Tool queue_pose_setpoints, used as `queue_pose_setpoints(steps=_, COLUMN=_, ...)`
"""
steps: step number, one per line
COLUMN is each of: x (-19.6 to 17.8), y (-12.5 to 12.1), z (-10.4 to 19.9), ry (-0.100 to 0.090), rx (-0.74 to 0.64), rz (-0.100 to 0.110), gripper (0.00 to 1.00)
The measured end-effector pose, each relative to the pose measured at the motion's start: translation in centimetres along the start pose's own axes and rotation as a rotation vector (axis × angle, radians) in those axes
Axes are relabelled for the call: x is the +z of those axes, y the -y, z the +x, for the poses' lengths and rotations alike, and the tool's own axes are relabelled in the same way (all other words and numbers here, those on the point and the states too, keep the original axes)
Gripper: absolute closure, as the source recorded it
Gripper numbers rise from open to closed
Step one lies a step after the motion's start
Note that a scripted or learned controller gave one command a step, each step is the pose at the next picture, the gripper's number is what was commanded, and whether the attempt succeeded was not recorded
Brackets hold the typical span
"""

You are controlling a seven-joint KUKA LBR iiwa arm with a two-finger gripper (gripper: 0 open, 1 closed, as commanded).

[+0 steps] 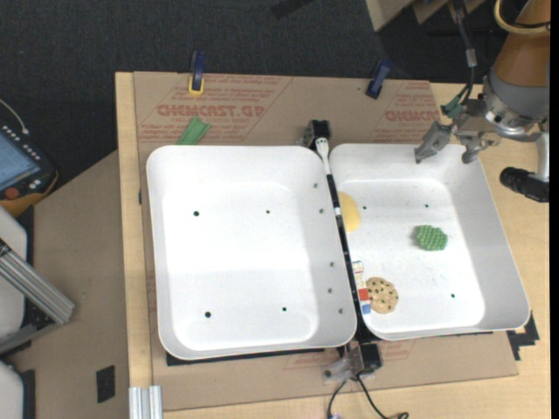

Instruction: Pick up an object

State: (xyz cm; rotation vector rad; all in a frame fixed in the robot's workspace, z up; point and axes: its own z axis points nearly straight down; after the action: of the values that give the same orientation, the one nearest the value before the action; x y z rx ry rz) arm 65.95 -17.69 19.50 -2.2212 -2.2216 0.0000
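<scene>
My gripper [452, 147] hangs over the far edge of the right bin [489, 234], its two fingers spread open with nothing between them. Below it in that bin lie a knobbly green object [430, 237] near the middle, a yellow round piece [348, 212] against the left wall, and a speckled tan cookie-like disc [382, 295] at the near left beside a small red and white item [361, 279]. The gripper stands well above and behind the green object.
The left bin [236, 251] sits beside the right one, with a black clamp bar [332, 195] between them. A green strip [191, 131] and blue clips [196, 72] lie on the cardboard at the back.
</scene>
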Motion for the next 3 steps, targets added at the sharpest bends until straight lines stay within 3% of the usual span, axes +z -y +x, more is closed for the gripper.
queue_pose_setpoints(steps=1, x=9.3, y=6.0, z=-4.9, ry=-0.005, rx=0.006, rz=0.01, gripper=0.0)
queue_pose_setpoints(steps=2, x=-1.6, y=-1.2, z=-4.7, ry=0.006, rx=-0.004, rz=-0.017, gripper=0.0)
queue_pose_setpoints(steps=3, x=11.1, y=10.9, z=-3.8, ry=-0.007, rx=0.007, rz=0.0, gripper=0.0)
